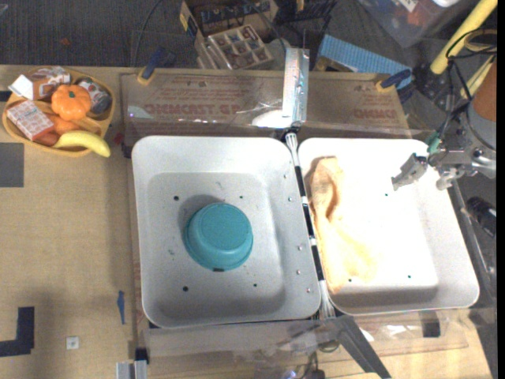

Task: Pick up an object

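A teal bowl [219, 235] lies upside down in the middle of the left bin [158, 164]. A tan cloth [331, 219] is draped along the left side of the right bin [450, 283], from its far left corner towards the near edge. My gripper [426, 174] hangs over the far right part of the right bin, well to the right of the cloth. Its two grey fingers [407, 170] stand apart, open, with nothing between them.
A yellow basket [55, 115] with a toy pumpkin, a banana and small boxes sits on the bench at the far left. A clear plastic panel [268, 105] runs behind both bins. Boxes and cables clutter the floor beyond.
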Tool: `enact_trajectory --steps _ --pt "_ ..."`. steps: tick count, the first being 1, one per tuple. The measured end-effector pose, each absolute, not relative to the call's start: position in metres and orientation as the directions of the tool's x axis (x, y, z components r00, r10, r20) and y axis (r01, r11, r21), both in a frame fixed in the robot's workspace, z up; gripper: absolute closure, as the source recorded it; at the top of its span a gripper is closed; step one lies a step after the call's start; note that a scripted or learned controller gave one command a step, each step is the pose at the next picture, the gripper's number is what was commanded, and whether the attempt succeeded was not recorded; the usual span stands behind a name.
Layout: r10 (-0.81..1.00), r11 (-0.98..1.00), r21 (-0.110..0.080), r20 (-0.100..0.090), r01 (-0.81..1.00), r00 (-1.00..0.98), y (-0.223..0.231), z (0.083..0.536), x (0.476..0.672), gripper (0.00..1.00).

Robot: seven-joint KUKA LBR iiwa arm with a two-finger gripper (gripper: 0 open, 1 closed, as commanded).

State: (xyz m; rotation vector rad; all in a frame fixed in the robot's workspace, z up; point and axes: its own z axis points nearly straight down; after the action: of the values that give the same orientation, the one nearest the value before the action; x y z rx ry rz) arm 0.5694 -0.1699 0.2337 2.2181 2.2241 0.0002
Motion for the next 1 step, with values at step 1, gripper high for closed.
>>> enact_trajectory --steps 1 --pt "0.999 -0.050 -0.001 0.000 0.999 0.050 -0.0930 0.1344 0.6118 0.00"
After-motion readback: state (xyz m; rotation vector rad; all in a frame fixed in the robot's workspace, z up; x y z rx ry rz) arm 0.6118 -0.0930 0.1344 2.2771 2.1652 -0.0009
